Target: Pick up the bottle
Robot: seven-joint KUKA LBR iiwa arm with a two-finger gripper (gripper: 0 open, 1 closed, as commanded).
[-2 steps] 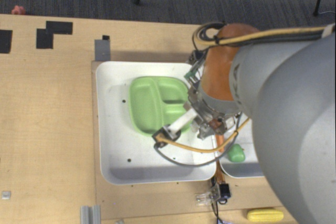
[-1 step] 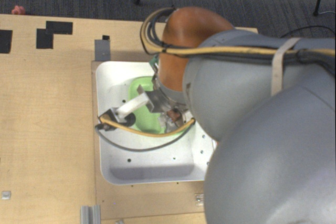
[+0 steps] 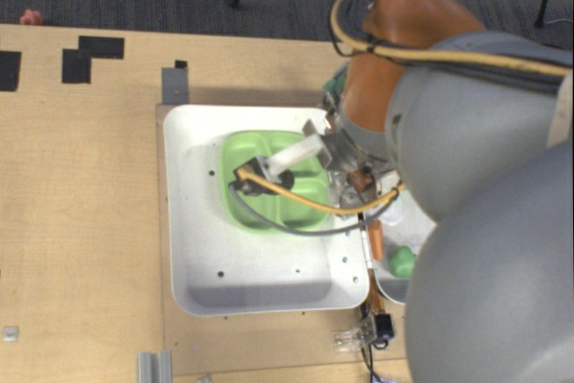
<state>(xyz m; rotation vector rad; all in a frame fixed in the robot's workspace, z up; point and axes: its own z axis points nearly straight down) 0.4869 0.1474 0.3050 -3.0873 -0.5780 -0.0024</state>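
Frankly, the bottle is hard to place: the grey arm covers most of the shallow white right-hand bin [image 3: 384,290], and I cannot tell which half-hidden thing there it is. A teal-green thing [image 3: 334,87] peeping past the wrist at the bins' far edge is my best guess. The gripper [image 3: 348,179] hangs low over the seam between the bins, at the right rim of the green divided plastic tray [image 3: 235,148] that lies in the shallow white left-hand bin [image 3: 193,282]. Whether it is spread or closed I cannot tell, and I see nothing in its grasp. Near it in the right-hand bin lie a slim orange stick-like thing [image 3: 378,239] and a small green ball [image 3: 401,261], close together. To do this step well, I judge, the approach should settle squarely above the bottle's body, clear of the tray rim and bin wall, come down aligned across its narrow width, and grip only once it straddles the body, since a rounded bottle may roll if nudged.
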